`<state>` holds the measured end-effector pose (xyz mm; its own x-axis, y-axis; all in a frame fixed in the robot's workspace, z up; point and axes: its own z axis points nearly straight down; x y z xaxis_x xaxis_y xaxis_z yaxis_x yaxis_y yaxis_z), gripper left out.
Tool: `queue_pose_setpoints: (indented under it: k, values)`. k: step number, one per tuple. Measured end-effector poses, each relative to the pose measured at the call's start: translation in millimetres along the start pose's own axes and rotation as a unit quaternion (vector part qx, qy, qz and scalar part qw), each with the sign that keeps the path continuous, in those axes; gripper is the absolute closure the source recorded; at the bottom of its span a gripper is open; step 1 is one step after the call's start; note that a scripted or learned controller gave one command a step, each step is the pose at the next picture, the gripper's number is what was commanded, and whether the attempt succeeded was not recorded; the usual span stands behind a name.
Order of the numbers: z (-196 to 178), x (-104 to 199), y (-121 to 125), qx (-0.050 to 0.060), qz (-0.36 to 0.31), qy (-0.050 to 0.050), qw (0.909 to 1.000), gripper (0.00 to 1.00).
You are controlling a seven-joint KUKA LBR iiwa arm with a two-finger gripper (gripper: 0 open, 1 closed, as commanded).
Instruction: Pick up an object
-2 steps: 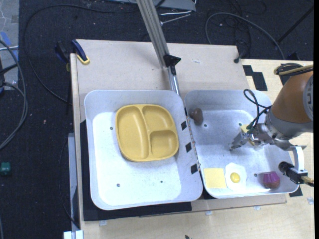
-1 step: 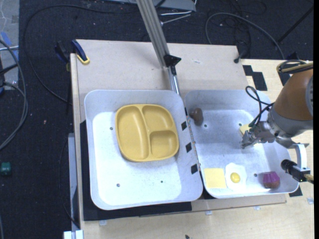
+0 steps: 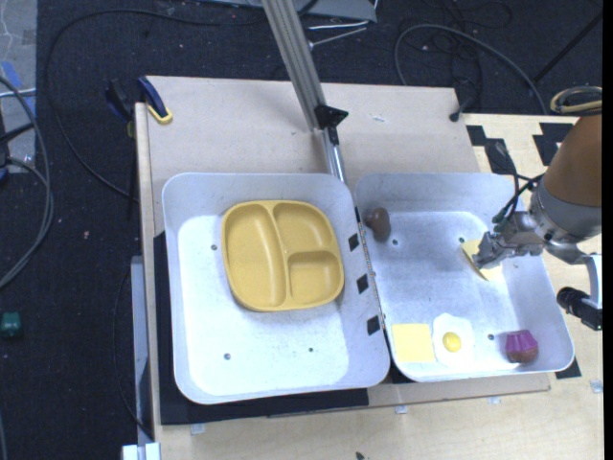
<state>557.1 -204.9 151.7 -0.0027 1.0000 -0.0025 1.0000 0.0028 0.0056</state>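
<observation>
Objects for picking lie in the right bin [image 3: 421,195], a shallow white tray with rounded corners and a matte, lightly speckled floor. Near its far left corner rests a small brown lump [image 3: 379,221], rounded and dull. Along the near edge sit a flat pale-yellow cheese slice [image 3: 413,343], square and smooth, and just beside it a toy fried egg [image 3: 452,338], glossy white with a yellow dome. Toward the near right corner is a small purple piece [image 3: 521,346], blocky and slightly ribbed. By the right edge, a thin yellow strip [image 3: 476,260] lies on the floor directly under the gripper [image 3: 493,250]; whether its metal tip is parted or closed, or grips the strip, cannot be told. The arm [image 3: 575,185] above is grey with an orange band.

The left bin [image 3: 192,276], same white plastic, carries a mustard-yellow plate [image 3: 283,254] with three compartments and rounded corners, set toward its far edge.
</observation>
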Motion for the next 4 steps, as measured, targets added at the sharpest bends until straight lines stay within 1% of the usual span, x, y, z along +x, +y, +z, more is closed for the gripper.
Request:
queue_pose_setpoints:
  k: [1, 2, 3, 4]
  values:
    - [-53.6, -0.4, 1.8, 0.0, 0.0, 0.0, 1.0, 1.0]
    - [-68.0, 53.2, 5.1, 0.002, -0.003, 0.002, 1.0, 1.0]
    - [-79.1, 103.0, 2.2, 0.002, -0.003, 0.002, 1.0, 1.0]
    - [-73.2, 151.9, 8.8, 0.003, -0.003, 0.002, 1.0, 1.0]
